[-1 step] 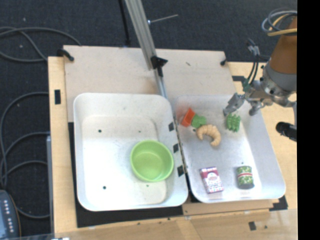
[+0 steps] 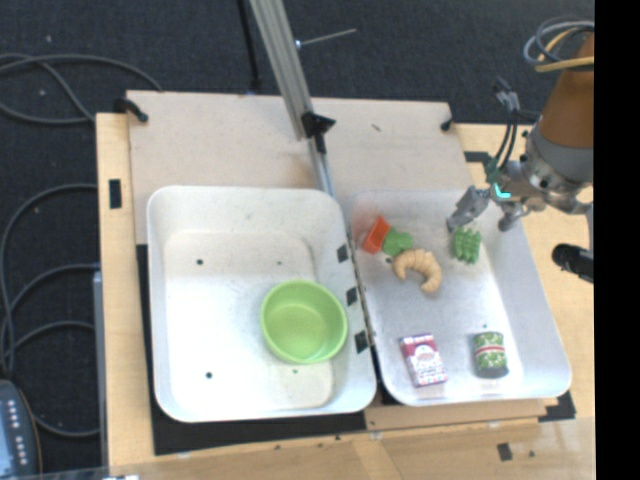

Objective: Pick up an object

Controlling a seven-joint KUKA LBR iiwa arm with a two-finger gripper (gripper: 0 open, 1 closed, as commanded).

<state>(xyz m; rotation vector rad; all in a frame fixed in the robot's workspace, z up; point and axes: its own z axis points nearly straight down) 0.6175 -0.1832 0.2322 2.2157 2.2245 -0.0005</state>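
Small knobbly green plastic toy [image 2: 465, 244] sits at far right of the right white bin [image 2: 535, 298], just under the gripper [image 2: 487, 208], fingers spread, nothing held. Risk: off-centre descent may nudge toy toward bin wall or tan croissant [image 2: 420, 267] nearby.

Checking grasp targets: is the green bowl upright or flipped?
Upright. The round light-green plastic bowl in the left white bin shows its open mouth and inner floor facing up.

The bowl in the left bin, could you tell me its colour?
Light green bowl, clearest in the camera view.
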